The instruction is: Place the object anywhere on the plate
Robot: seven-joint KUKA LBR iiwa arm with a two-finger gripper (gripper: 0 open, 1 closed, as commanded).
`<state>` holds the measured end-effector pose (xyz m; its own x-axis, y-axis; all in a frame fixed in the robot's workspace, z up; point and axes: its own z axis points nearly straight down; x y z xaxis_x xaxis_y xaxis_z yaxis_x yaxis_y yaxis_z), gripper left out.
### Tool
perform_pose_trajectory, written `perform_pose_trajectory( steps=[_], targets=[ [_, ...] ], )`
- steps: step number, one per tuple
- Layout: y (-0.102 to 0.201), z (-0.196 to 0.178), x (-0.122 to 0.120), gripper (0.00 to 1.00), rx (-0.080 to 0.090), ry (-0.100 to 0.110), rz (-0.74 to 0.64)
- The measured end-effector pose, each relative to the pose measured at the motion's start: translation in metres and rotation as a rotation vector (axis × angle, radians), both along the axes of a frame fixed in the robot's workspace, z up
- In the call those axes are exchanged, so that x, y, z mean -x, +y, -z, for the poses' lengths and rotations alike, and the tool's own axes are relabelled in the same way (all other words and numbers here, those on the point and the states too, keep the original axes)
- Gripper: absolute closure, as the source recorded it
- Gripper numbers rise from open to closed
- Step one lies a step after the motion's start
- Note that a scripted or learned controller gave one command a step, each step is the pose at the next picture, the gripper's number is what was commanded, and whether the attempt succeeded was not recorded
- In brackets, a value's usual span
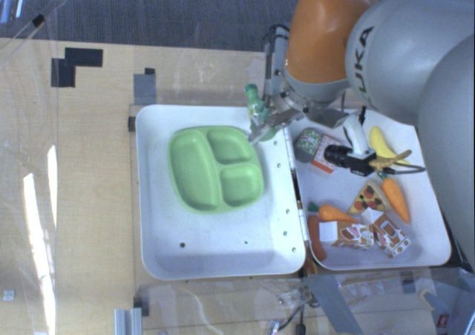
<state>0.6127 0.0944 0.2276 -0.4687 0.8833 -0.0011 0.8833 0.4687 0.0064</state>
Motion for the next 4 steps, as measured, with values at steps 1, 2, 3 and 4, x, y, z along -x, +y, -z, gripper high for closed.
perform_pose_trajectory(
  steps=[1, 2, 3, 4],
  targets=[
    [0.021, 0.009, -0.025, 1.00, 0.001, -0.002, -0.224],
    [0.009, -0.004, -0.004, 1.00, 0.000, 0.001, 0.022],
    [0.019, 0.043, -0.029, 1.00, 0.000, 0.002, 0.006],
    [0.019, 0.043, -0.029, 0.00, 0.000, 0.001, 0.006]
  ],
)
